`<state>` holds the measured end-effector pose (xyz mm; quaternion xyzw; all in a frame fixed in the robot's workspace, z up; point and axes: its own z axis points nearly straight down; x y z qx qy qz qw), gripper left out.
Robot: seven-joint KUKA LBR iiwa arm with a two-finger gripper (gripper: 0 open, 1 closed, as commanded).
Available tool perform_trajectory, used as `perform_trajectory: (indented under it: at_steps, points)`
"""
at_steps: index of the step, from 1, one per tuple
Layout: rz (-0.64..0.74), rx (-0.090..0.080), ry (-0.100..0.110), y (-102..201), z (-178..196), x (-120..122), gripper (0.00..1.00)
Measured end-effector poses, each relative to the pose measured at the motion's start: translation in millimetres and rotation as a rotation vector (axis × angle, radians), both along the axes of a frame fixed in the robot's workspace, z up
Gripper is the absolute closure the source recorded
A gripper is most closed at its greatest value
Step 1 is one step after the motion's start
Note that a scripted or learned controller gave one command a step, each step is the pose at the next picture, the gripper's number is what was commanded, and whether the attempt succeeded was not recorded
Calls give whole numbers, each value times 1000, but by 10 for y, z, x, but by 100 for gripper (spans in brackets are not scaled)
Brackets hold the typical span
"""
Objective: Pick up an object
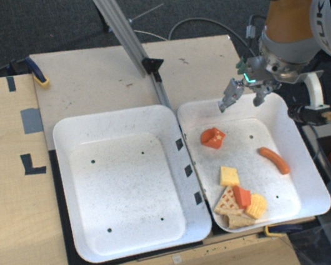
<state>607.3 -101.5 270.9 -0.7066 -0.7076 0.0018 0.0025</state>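
The gripper point(243, 97) is hovering at 12 o'clock of the right bin point(293, 138), jaws apart and holding nothing; this is the approach step. The red piece point(213, 138) is lying near, at 7 o'clock of the jaws, so next they need lowering around it

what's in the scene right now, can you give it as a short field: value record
hand: open, raised over the far edge of the right bin, holding nothing
right bin: holds all the loose items
red piece: far left part of the right bin, alone
sausage: right side of the right bin, lying at a slant
yellow block: middle of the right bin
near pile: waffle-like pieces, an orange-red piece and a yellow piece, touching, at the near edge
left bin: beside the right bin
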Motion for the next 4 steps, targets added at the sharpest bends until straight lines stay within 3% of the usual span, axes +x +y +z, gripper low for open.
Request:
perform_trajectory:
  at_steps: [1,4]
  points:
    - [1,-1,-4,-1,24,7,0]
    - [0,-1,2,34,-1593,-46,0]
